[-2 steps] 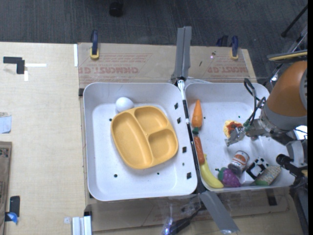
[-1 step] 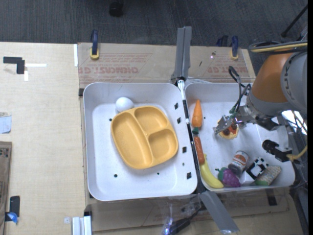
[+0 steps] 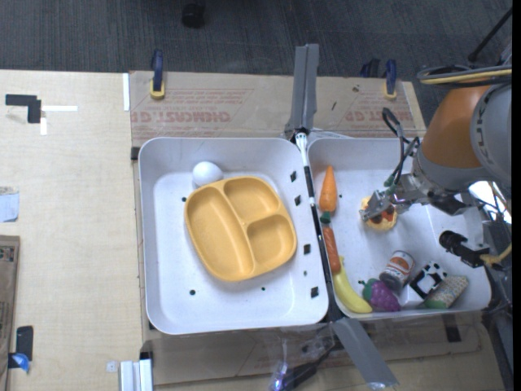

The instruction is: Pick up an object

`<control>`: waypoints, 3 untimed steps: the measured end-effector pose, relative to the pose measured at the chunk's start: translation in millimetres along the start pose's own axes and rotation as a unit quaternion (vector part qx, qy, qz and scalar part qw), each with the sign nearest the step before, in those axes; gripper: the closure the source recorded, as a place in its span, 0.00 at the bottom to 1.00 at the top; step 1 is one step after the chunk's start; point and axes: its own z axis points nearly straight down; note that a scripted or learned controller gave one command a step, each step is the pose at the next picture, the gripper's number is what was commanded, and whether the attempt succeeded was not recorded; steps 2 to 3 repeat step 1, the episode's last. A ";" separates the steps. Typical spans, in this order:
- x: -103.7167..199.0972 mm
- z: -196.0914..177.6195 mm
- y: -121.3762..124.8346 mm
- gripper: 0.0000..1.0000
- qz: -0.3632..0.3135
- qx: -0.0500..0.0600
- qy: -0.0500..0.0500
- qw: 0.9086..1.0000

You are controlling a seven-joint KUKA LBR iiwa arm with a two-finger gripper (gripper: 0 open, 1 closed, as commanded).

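White bins side by side on the counter (image 3: 65, 218), the left bin (image 3: 155, 243) holding a yellow divided plate (image 3: 240, 226) tilted across its floor, with a white ball (image 3: 206, 172) touching the plate's upper left edge. Right bin (image 3: 358, 157) carries the loose pieces: an orange carrot (image 3: 327, 188) upright along the left wall, a red-orange sausage-like piece (image 3: 330, 247) just below it, a yellow banana (image 3: 348, 292) curving toward the near left corner, purple grapes (image 3: 383, 294) beside the banana, a small red-and-white can (image 3: 397, 267) leaning just above the grapes, a black-and-white toy (image 3: 429, 281) and a pale green-tipped item (image 3: 448, 292) at the near right corner. Gripper (image 3: 379, 208) reaches in from the right, low over mid-bin, right at a small yellow object with red on top (image 3: 383, 220). Object sits directly under the tip, touching or nearly so; cannot tell whether the fingers are open, closed or around it, as the tip is a dark blur against the object. Grey arm with orange band (image 3: 456, 133) over the bin's right wall
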 end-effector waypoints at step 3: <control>55.3 -128.1 69.0 1.00 -0.002 -0.001 0.000 1.000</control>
